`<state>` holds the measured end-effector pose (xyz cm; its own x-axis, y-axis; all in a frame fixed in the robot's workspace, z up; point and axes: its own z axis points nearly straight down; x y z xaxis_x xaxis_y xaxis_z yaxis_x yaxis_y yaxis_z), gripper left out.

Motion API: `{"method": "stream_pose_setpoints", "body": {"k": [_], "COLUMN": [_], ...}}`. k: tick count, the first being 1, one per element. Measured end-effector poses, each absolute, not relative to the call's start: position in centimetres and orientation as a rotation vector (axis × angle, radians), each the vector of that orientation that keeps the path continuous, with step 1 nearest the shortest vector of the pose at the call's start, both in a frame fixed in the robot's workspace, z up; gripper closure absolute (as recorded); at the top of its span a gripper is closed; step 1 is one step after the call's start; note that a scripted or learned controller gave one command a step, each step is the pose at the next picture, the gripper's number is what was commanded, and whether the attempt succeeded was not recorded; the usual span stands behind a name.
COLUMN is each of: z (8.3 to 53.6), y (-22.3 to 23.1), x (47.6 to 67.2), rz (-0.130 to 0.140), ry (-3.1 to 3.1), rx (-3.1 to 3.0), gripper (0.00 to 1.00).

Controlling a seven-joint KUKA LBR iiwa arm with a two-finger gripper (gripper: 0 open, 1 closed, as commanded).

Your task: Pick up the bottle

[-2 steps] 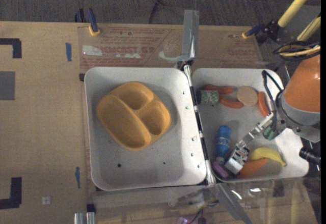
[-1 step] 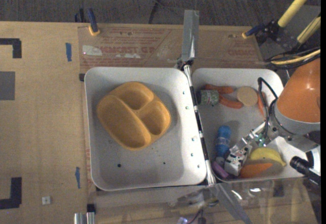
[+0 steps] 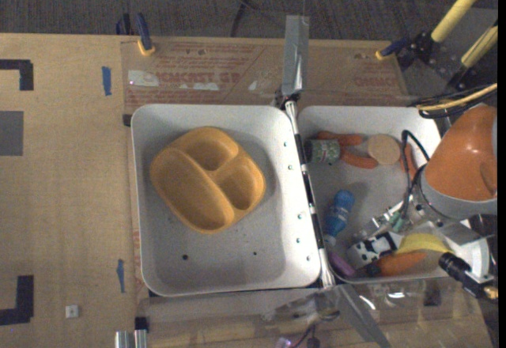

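Note:
The bottle [image 3: 338, 213] is small and blue with a lighter cap end. It lies on the floor of the right bin [image 3: 316, 121], near that bin's left wall. My gripper [image 3: 382, 231] hangs low over the right bin's front half, a short way to the right of the bottle and apart from it. Nothing of the bottle is inside the gripper. The grey arm with its orange band [image 3: 466, 164] comes in from the right and hides the bin's right side.
Around the gripper lie a yellow banana [image 3: 424, 243], an orange carrot [image 3: 404, 262] and a purple item [image 3: 342, 264]. A green can [image 3: 323, 151], two more carrots [image 3: 360, 160] and a tan disc [image 3: 385, 149] sit at the back. The left bin [image 3: 150, 259] holds a yellow divided plate [image 3: 207, 178].

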<state>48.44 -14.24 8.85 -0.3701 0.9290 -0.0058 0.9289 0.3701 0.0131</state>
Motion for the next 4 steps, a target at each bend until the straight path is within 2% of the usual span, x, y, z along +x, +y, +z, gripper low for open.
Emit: {"method": "stream_pose_setpoints", "body": {"k": [1,2,3,4], "z": [13.5,8.7,9.8,18.4], "y": [-14.1,-10.8,-10.7,-4.3], "x": [48.0,55.2,55.3,53.0], "rz": [0.000,0.006,0.009,-0.002], "ry": [2.441,2.197,2.200,1.941], "rx": [1.974,2.237,2.231,2.471], "gripper": [0.00,0.00,1.00,1.00]}}
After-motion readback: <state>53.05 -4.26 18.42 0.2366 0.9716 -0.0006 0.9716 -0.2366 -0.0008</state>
